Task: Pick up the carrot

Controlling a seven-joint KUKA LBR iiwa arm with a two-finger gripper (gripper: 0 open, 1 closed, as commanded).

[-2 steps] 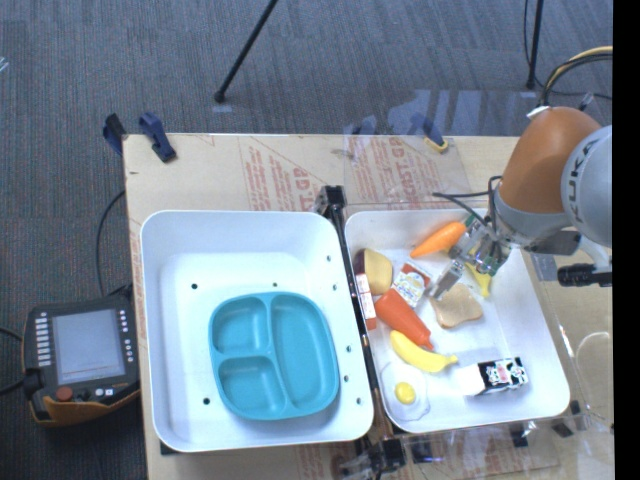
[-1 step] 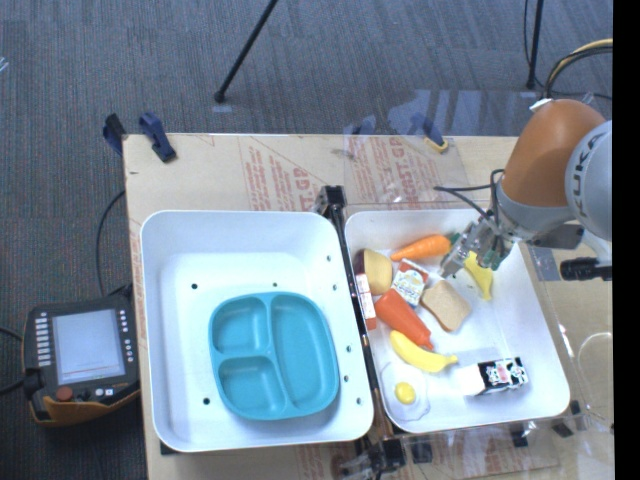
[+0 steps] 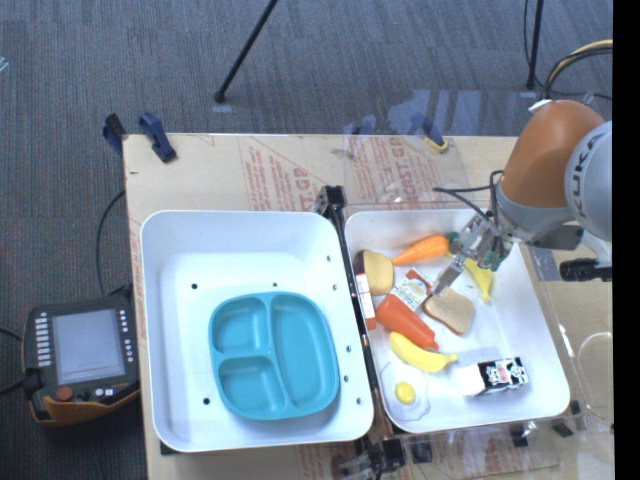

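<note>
carrot [image 3: 424, 249], a small orange tapered toy vegetable, lies in the right white bin [image 3: 545, 343] toward that bin's far edge, its thick end pointing at the arm and its thin end at the bin's inner wall. it rests on the bin floor, not lifted.

just beside its thick end, toward the bin's right wall, hangs the hand [image 3: 452, 273] of the grey arm with an orange band [image 3: 556, 168]. a thin dark tip reaches down past the carrot toward a tan bread slice [image 3: 450, 311]; whether the hand is open or closed i cannot tell, and nothing orange sits in it.

around the carrot, further toward the near edge: a pale yellow rounded piece [image 3: 377, 269] by the inner wall, a small white printed packet [image 3: 410, 292], a long red-orange piece [image 3: 404, 321], a yellow banana [image 3: 420, 354], a fried egg [image 3: 405, 394] at the near corner, and a black and white carton [image 3: 500, 375] near the right wall. another yellow piece [image 3: 480, 278] lies beneath the hand.

the left white bin [image 3: 160, 288] carries a blue divided plate [image 3: 273, 354].

as i judge it, the task is barely begun: the hand is close, but the grasp and lift are both left.
</note>
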